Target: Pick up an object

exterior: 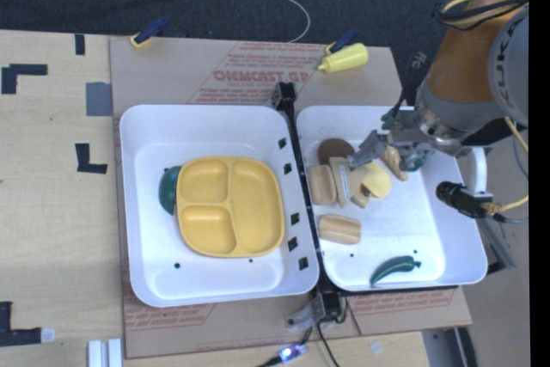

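Dark carpet lies behind a pale wooden bench, and a brown cardboard sheet on it bears two shallow white bins side by side. From the right edge my grey arm, with its orange band, reaches over the right bin. The left bin sits well to the left of my jaws and holds a yellow divided plate, with a dark green thing poking out from under the plate's left edge.

My gripper hangs over the upper middle of the right bin. Whether my jaws are apart or together I cannot tell; nothing shows clearly between them.

A pale yellow piece lies just below my jaws. A brown round piece sits just to their left, and two tan wooden blocks stand below that. Another tan block lies further below. A green pepper lies near the bin's bottom edge, well below my jaws.
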